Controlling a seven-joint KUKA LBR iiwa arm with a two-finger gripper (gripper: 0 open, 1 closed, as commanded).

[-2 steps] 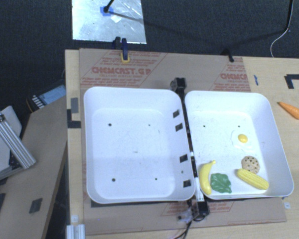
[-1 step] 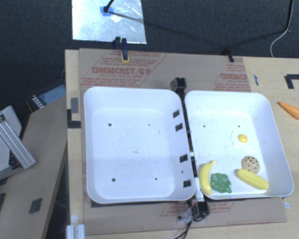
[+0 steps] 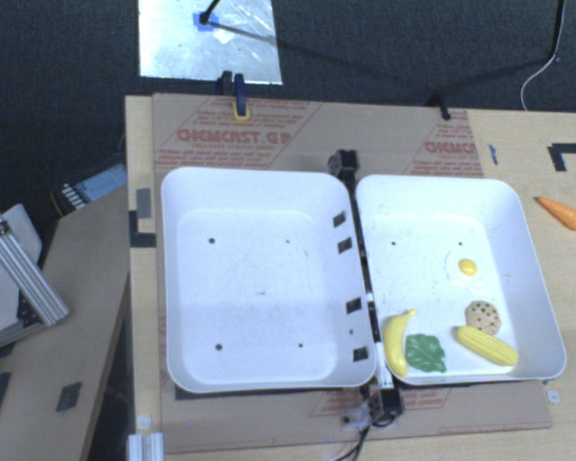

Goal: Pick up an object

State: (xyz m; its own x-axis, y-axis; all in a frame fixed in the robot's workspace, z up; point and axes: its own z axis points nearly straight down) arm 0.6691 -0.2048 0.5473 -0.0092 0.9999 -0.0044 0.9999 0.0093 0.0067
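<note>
Gripper state: you cannot tell. Your banana (image 3: 396, 344) lies lower left in the right bin (image 3: 413, 257), touching a green leaf (image 3: 425, 352). It is probably light, stiff and slick, so pinch across its middle.

Left bin: a shallow white plastic bin (image 3: 259, 286) sat edge to edge with its twin.
Right bin: a shallow white plastic bin (image 3: 422, 248) lay on the same sheet.
Sheet: brown cardboard with red print (image 3: 384, 137) lay under both bins.
Plate: a shiny square metal sheet (image 3: 173, 27) lay beyond the cardboard's far edge.
Clamp: a small blue and yellow clamp (image 3: 238, 94) stood at that far edge.
Carrot: an orange toy carrot (image 3: 563, 212) lay on the bench outside the right bin.
</note>
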